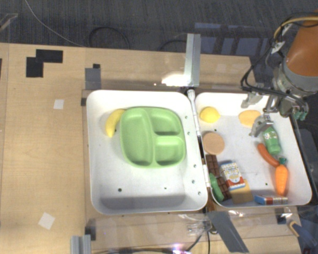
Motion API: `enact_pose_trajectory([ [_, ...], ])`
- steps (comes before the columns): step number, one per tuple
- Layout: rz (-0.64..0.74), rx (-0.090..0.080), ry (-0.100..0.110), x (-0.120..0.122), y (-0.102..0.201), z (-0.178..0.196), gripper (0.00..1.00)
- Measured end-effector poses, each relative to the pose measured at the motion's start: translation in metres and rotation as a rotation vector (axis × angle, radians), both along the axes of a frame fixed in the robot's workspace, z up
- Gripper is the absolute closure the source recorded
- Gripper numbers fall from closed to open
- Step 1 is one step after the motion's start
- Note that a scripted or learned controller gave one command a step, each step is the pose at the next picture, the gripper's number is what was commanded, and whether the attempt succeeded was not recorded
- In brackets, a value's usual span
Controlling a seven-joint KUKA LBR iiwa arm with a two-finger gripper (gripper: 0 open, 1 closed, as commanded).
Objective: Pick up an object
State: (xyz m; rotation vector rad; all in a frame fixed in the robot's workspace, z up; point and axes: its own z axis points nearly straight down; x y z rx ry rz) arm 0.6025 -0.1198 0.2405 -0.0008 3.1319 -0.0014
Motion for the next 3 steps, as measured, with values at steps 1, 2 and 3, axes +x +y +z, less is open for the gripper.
enact_pose_trajectory([
  [1,-0.004,0.001,0.009,-0.057,-0.025,-0.102,0.00],
  [2,-0.047,-0.002,-0.008,-0.068,-0.048,-0.150,0.00],
  [3,-0.039,-0.006,-0.026,-0.063,-0.047,-0.135,1.00],
])
